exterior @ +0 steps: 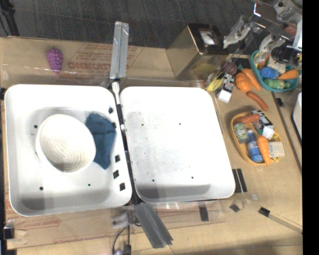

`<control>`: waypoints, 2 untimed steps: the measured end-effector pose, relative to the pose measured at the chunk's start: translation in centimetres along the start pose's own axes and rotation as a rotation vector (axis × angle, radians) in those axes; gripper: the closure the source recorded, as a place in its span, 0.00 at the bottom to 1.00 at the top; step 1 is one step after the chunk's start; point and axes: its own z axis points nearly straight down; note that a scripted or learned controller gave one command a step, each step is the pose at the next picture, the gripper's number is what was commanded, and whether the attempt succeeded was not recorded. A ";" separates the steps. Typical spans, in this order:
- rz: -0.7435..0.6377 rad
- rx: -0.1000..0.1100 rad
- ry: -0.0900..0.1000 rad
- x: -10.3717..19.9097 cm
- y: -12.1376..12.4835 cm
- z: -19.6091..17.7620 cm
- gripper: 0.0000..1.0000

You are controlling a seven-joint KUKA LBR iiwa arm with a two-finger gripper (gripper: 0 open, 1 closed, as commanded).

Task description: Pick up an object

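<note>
Where left bin [21, 142] sits — one white hat [66, 142], one blue cloth [102, 138].

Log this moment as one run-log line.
end effector: top right, off the bins | left bin: white round object, blue cloth touching it | right bin: speckled floor | pick: not begun

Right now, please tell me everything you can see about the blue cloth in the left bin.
The blue cloth is a dark teal-blue piece of soft fabric, crumpled and folded on itself, not spread flat. It lies on the floor of the left bin, toward that bin's right side, near the wall shared with the right bin. Its left edge touches, or slightly overlaps, the round white woven hat beside it; which one is on top I cannot tell. Nothing grips it.
</note>
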 end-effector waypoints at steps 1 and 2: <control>-0.097 0.004 0.000 0.4 -0.9 0.1 0.00; -0.206 0.002 0.000 1.0 -0.7 1.6 0.00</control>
